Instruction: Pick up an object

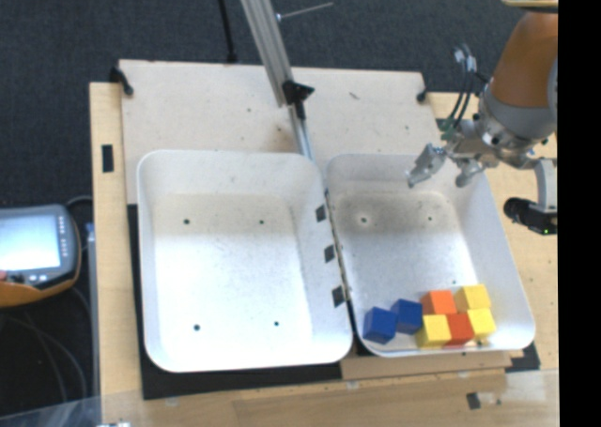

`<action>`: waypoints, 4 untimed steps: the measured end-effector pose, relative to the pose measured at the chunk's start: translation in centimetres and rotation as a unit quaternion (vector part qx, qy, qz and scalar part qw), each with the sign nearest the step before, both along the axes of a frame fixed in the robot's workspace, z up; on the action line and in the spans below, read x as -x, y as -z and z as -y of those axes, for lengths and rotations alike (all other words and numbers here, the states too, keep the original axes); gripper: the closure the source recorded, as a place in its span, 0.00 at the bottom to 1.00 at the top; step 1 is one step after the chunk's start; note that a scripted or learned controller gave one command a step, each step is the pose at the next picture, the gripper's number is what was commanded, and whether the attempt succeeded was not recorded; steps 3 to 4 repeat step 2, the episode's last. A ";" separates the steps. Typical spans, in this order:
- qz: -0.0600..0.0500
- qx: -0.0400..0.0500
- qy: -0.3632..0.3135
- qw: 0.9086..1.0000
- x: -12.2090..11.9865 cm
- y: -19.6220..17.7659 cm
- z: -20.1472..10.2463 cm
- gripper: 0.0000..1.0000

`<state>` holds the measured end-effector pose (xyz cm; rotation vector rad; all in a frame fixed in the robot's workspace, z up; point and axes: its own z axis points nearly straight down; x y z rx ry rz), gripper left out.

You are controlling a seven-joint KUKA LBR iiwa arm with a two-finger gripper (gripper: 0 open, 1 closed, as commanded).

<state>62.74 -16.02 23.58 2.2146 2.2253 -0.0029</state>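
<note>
Gripper position: above the far right corner of the right bin, at the end of the grey arm with its orange band, which enters from the right. Its two fingers are spread apart, one tip at the left and one at the right, and nothing sits between them. The candidate objects form a cluster of small cubes in the near right corner of that bin, well apart from the gripper (the whole length of the bin floor lies between them). From left to right the cluster comprises a blue cube, a second blue cube touching it, an orange cube, a yellow cube just in front of the orange one, a red cube, and two further yellow cubes against the right wall. All cubes rest on the bin floor. The left bin stands beside the right bin, the two touching along their inner walls. Both bins rest on a light wooden bench. A slanted metal pole rises from the far side of the bench, between the bins. A small screen device sits off the bench at the left.
</note>
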 end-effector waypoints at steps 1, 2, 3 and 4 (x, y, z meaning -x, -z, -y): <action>0.006 -0.001 -0.002 1.000 -1.5 -8.3 -6.0 0.00; 0.000 0.000 0.006 1.000 7.3 -8.7 1.1 0.00; 0.000 0.000 0.006 1.000 7.3 -8.7 1.1 0.00; 0.000 0.000 0.006 1.000 7.3 -8.7 1.1 0.00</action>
